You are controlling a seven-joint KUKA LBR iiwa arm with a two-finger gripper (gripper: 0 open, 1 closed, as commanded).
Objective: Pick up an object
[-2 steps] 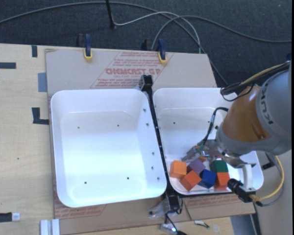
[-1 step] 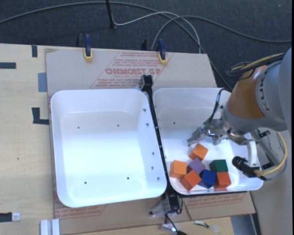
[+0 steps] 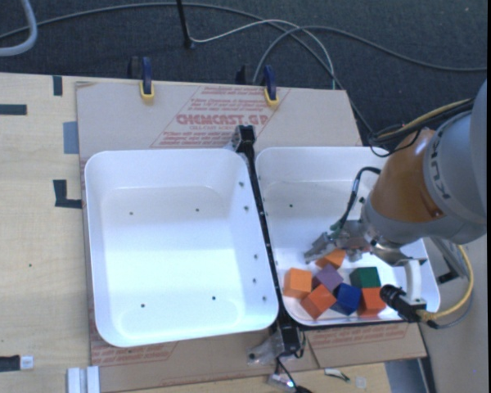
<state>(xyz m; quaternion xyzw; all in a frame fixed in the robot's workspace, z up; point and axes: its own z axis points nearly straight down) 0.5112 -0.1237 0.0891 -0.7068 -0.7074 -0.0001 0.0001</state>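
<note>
In the right bin (image 3: 288, 188), the claw (image 3: 334, 248) – grip state unclear – hovers over the orange block (image 3: 333, 259); crowded neighbours could deflect it.

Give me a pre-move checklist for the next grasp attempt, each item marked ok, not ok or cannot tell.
1. Blocks lie within reach in the right bin: ok.
2. Gripper is over the block pile, above the orange block: ok.
3. A block is between the fingers: cannot tell.
4. Blocks are spaced for a clean pick: not ok; purple block, blue block and green block crowd together.
5. Left bin stands beside the right one: ok.
</note>
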